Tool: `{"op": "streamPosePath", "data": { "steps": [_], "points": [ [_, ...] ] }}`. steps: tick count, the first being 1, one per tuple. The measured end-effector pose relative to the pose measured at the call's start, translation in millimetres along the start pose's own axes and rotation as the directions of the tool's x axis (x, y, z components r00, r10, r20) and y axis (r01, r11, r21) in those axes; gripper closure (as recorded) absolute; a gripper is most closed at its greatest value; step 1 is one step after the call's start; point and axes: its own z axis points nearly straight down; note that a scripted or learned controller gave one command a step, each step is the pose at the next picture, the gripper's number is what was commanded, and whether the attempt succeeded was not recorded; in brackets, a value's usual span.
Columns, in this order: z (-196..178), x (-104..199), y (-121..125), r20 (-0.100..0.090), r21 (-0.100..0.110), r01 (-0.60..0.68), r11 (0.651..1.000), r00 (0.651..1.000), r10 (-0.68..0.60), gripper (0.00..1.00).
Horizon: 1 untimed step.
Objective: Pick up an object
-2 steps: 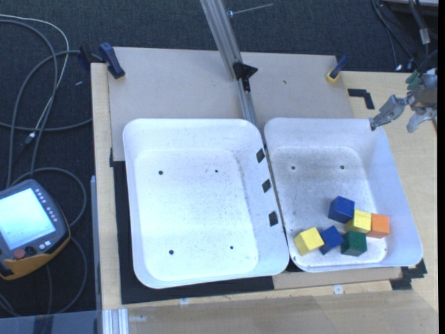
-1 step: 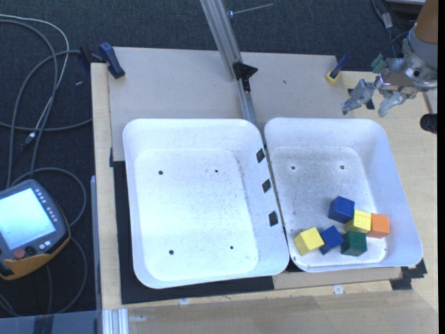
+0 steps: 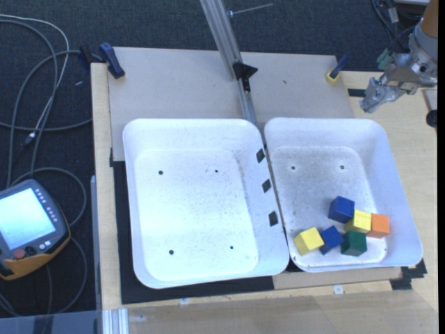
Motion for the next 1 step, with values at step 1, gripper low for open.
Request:
{"op": "streamPosePath", "data": {
  "steps": [1],
  "points": [
    [0.7, 0.1, -0.2, 0.000, 0.002, 0.000, 1.000, 1.000, 0.000, 0.00]
  ]
}}
